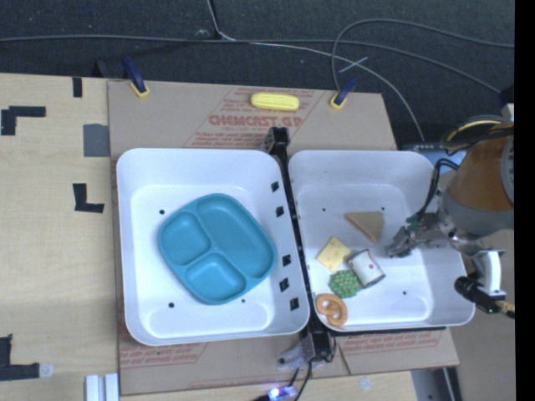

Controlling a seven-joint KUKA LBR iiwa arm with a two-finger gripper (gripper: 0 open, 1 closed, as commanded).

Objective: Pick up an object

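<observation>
Five small pieces cluster in the right bin (418, 170): tan wedge (365, 223), yellow square (333, 254), white block (365, 267), green lump (343, 284), pretzel (331, 309). Just right of the white block hovers the claw (399, 246), and whether it's wide or narrow, I cannot tell. That block looks light and stiff; its flat sides seem the best place to pinch.

Two bins (134, 224), one plate (216, 247), five foods (343, 283).
</observation>
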